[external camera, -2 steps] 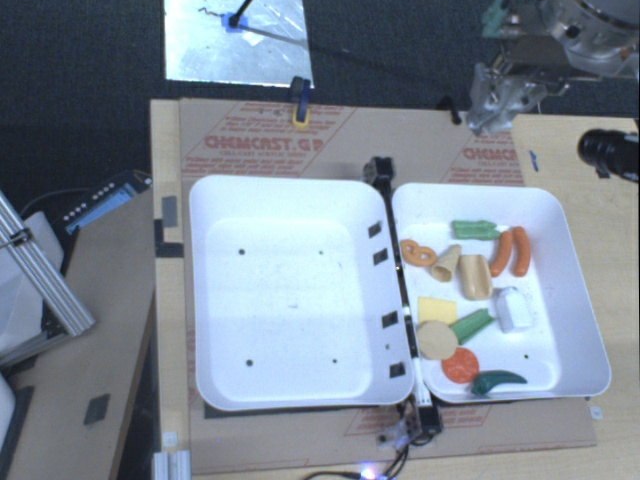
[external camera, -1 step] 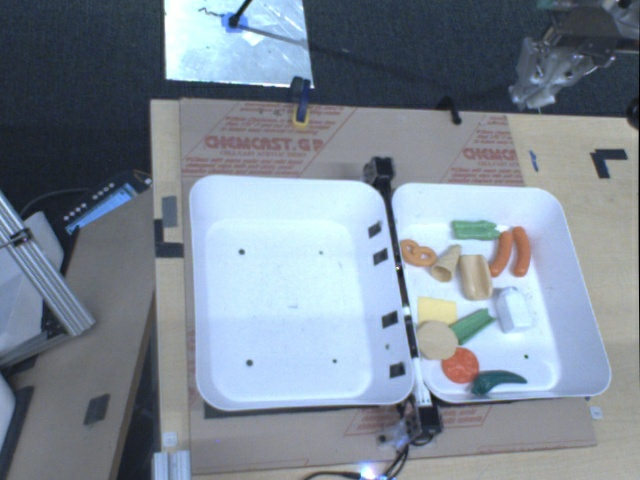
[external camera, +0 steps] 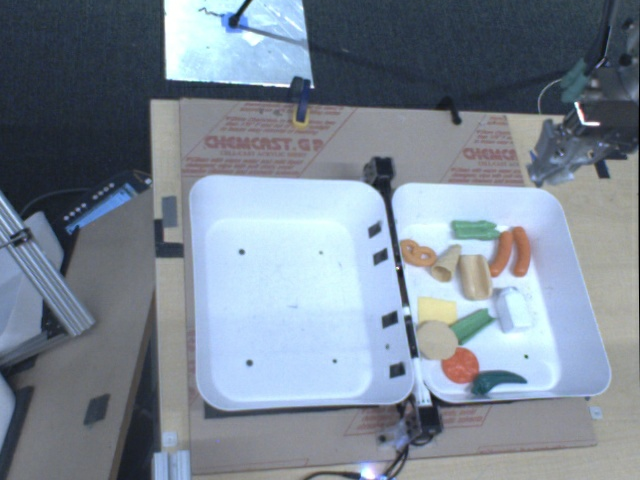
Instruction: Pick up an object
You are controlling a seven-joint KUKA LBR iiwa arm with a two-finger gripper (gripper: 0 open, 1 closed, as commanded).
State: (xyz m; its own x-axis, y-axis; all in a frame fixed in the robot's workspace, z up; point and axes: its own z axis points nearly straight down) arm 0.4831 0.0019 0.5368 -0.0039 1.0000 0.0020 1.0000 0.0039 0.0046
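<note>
The right bin [external camera: 578, 298] holds several toy foods. Among them are a green pod [external camera: 473, 230], an orange pretzel ring [external camera: 418, 254], a tan roll [external camera: 475, 276], an orange sausage [external camera: 500, 252] and a red sausage [external camera: 521, 251]. Lower down lie a yellow slab [external camera: 437, 310], a white block [external camera: 512, 309], a round tan disc [external camera: 436, 341], a red tomato slice [external camera: 460, 366] and a dark green pepper [external camera: 497, 379]. My gripper [external camera: 552, 164] hangs outside the bin, beyond its far right corner, well apart from every item.
The left bin [external camera: 290, 298] sits beside the right one, joined along a black divider [external camera: 395, 268]. A yellow-and-blue clamp [external camera: 300, 103] stands at the bench's back edge. A metal frame [external camera: 40, 278] is at the left.
</note>
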